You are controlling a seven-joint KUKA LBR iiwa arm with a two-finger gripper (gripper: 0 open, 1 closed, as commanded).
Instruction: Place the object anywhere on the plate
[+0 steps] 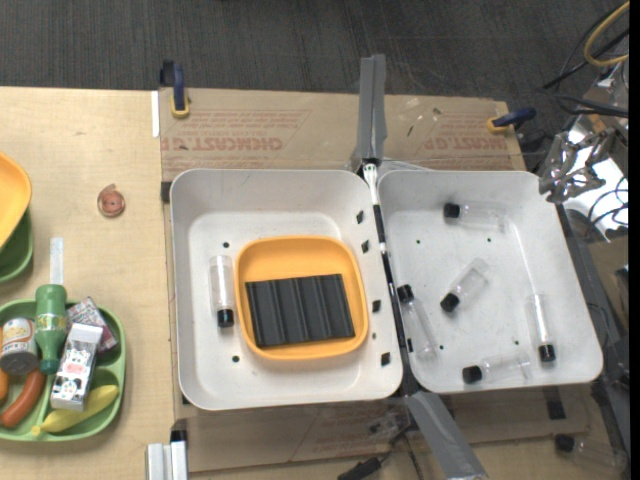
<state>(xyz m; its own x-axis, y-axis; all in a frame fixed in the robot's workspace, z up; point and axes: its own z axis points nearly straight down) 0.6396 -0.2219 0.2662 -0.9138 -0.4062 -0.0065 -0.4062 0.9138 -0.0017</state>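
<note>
Orange square plastic plate (300,249) carrying black ribbed block (298,308), centre of left white bin (192,230). One clear black-capped vial (220,286) just left of plate. Five like vials (464,286) scattered in right white bin (565,258).

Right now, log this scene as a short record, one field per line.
left bin: holds an orange plate carrying a dark ribbed block, which covers most of it
beside the plate: one clear vial with a black cap, lying on the bin floor to the plate's left, apart from it
right bin: five clear black-capped vials scattered about
left of the bins: green tray of toy food on the bench
task state: no vial on the plate yet
</note>
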